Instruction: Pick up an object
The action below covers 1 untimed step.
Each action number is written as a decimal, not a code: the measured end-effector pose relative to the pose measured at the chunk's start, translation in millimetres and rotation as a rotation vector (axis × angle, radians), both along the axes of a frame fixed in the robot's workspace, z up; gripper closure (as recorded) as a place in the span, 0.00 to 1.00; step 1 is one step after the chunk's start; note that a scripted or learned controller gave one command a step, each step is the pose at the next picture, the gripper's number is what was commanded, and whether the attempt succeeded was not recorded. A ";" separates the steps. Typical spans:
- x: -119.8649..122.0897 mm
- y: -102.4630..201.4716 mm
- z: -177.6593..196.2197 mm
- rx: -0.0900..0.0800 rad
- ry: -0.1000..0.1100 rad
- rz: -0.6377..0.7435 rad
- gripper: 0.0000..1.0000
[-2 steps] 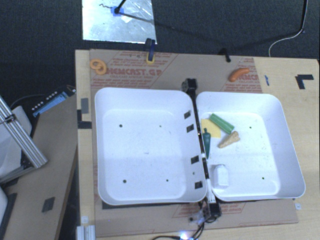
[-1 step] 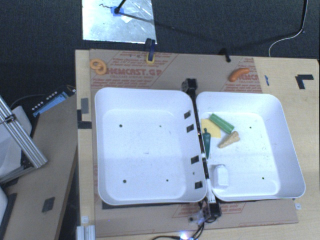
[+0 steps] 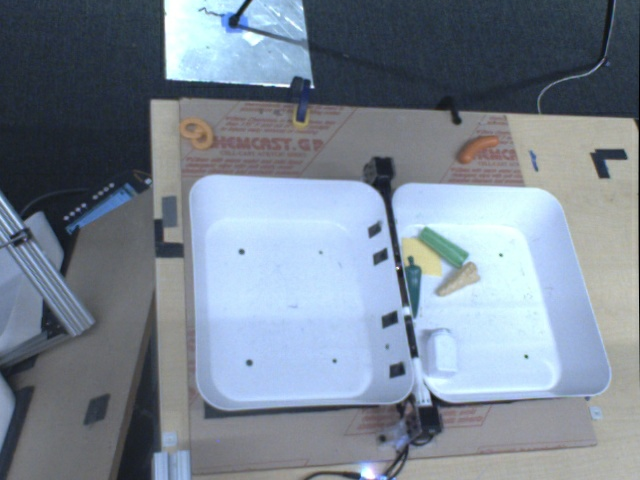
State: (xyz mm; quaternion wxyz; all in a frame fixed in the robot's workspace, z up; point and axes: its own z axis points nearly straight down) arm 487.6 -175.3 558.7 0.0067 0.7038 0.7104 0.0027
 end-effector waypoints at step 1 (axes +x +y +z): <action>-0.1 0.0 -0.4 0.000 0.001 0.000 0.00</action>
